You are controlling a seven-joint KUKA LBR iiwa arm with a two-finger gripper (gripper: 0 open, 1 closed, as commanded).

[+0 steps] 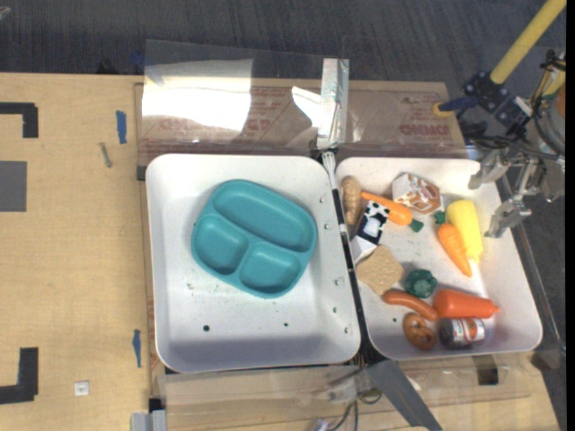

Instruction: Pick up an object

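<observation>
Yellow corn [464, 225] lies in right bin [530, 326], upper-right area, touching an orange carrot [453, 249] on its left. Gripper [505, 197] hangs just right of corn, over bin's right rim, fingers apart, nothing btwn them. Teal tray [255, 236] sits in left bin [171, 321].

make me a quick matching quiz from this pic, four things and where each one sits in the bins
Things:
1. teal divided plate
2. yellow corn
3. tin can
4. cracker

Places:
A. near front edge of the right bin
B. right bin, far side, below the gripper
C. middle of the left bin
D. right bin, close to the divider between bins

Pairs: 1-C, 2-B, 3-A, 4-D
</observation>
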